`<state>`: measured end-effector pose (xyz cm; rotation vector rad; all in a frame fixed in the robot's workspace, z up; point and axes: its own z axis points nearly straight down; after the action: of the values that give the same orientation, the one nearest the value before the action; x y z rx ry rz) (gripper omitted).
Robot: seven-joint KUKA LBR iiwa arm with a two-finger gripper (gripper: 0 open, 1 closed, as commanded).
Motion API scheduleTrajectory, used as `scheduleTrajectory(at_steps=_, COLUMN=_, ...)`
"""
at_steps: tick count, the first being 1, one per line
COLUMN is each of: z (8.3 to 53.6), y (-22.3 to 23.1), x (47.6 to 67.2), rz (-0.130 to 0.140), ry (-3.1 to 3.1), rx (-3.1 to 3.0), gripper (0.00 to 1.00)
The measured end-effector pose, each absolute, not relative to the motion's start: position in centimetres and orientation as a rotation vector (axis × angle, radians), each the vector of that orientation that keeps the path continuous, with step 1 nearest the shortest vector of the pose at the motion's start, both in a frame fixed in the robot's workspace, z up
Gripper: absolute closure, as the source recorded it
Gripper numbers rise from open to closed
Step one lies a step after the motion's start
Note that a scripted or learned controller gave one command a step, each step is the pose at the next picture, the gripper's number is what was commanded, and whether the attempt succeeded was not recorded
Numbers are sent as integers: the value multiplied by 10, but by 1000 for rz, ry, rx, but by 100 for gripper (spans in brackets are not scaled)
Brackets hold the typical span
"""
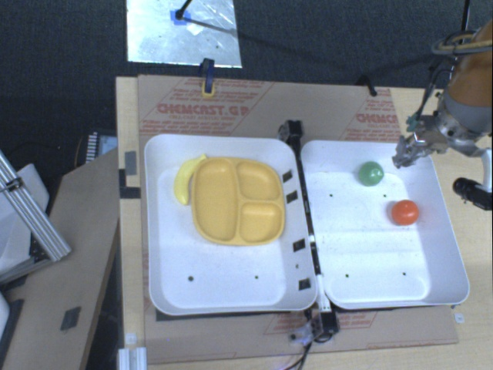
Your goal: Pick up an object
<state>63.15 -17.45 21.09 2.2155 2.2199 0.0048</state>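
Arm at the right bin's far corner, nothing seen between its fingers.

Camera view: the gripper (406, 154) hangs over the far right edge of the right bin (347, 280); whether its fingers are apart or together cannot be told. A green ball (370, 173) lies in that bin just beside the gripper, apart from it. An orange ball (404, 212) lies nearer the camera, near the bin's right wall. In the left bin (223, 284) a yellow divided tray (235, 200) rests, with a banana (185, 179) touching its left edge.
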Motion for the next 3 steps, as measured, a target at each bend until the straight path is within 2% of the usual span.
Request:
scheduleTrajectory(at_steps=1, z=257, y=-178, x=627, rz=5, ry=2219, rx=2215, gripper=100)
scheduleTrajectory(at_steps=2, z=252, y=-130, x=614, rz=1, ry=2231, rx=2212, gripper=100)
scheduleTrajectory(at_steps=3, z=255, y=-83, x=615, rz=3, ry=2231, rx=2210, gripper=100)
